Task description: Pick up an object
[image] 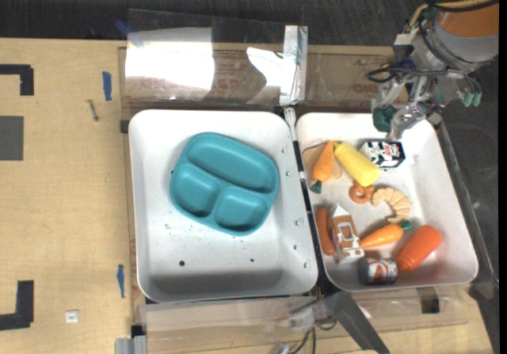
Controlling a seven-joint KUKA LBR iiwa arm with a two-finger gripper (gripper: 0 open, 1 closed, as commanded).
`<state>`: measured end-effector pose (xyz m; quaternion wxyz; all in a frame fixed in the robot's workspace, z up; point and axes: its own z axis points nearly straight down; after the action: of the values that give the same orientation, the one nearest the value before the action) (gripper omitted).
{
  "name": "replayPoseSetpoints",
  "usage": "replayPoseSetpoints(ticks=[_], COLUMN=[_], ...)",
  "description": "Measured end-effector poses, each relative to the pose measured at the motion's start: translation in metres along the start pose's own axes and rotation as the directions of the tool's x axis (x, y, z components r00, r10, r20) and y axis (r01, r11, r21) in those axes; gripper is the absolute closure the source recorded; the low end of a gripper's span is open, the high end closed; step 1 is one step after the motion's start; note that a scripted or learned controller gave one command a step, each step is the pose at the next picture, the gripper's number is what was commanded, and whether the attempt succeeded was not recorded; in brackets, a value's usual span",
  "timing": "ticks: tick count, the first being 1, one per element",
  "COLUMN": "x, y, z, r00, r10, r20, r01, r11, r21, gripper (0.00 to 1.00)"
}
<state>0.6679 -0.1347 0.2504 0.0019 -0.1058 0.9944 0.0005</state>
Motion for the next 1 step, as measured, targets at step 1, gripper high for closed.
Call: replayPoseSetpoints(ticks=[1], x=[-0.0076], y=[0.0344], z=[0.0203], r00=[1.000], r10=[0.016], r20=[0.001], r01=[-0.016], r11=[1.000], r21=[-0.001], gripper=[1.00])
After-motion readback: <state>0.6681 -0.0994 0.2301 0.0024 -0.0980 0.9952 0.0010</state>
